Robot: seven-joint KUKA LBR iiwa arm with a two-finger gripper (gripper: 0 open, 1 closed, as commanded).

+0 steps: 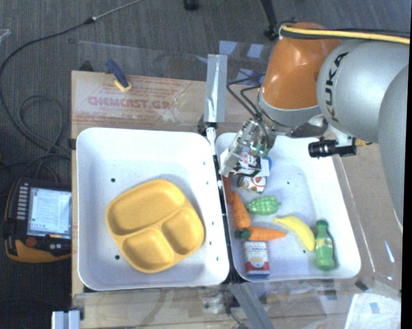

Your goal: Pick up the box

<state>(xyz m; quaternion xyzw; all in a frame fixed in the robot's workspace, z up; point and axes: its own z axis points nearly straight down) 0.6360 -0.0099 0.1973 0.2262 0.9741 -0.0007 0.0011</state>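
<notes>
Gripper low at the right bin's far left corner

We see the gripper down over the right bin, near its far left corner, but we cannot tell how it is set. The box, red and white, lies flat by the bin's near edge, apart from the gripper. Two carrots, a green toy, a banana and a green bottle lie between. A yellow divided tray sits in the left bin.

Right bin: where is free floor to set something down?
In the right bin, bare floor lies along its right wall, above the banana and green bottle. The left side is crowded: gripper, carrots, box.
</notes>
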